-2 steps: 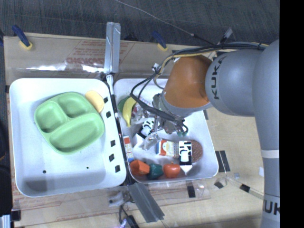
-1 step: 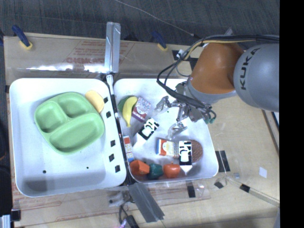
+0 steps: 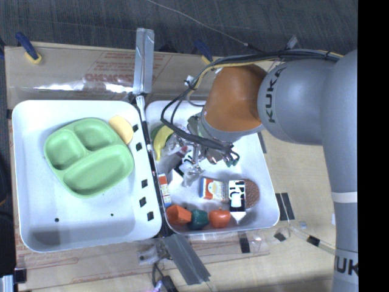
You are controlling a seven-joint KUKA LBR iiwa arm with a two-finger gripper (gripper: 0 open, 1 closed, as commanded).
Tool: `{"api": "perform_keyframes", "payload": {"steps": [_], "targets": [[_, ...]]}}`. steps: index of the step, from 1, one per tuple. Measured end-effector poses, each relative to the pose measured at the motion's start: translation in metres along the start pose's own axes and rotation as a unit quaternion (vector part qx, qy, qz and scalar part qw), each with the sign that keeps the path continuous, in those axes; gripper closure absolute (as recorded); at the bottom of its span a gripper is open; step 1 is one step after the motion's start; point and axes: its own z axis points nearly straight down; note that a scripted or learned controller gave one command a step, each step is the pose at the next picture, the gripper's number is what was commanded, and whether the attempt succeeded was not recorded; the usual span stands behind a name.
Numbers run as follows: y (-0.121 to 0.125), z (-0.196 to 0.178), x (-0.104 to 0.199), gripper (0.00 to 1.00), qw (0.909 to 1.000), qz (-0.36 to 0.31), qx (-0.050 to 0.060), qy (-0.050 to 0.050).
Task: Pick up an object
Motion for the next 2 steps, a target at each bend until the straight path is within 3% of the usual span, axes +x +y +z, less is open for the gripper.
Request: {"api": "perform_keyframes", "payload": {"steps": [1,2], "targets": [[-0.007,-0.030,0.070,0.00,0.9957,-0.092,-0.001,0.002],[0.016,-0.008,0.050,0.00,0.9778,-0.209,0.003,0.002]]}}
